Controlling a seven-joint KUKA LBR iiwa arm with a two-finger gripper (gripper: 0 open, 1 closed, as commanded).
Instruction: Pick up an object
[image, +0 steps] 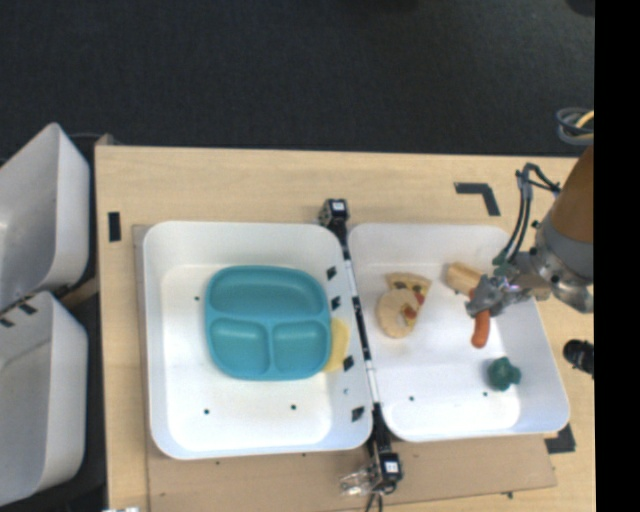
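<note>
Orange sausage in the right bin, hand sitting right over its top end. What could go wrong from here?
1. The hand meets only the upper tip of the orange sausage, so a grasp there may slip or tip it out.
2. The tan bread piece lies just left of the hand and could get nudged or pinched instead.
3. The green toy lies below the sausage; a dropped sausage may knock it.

From where I stand, nothing on the bench or bins (black corner marks aside) carries any readable writing.
</note>
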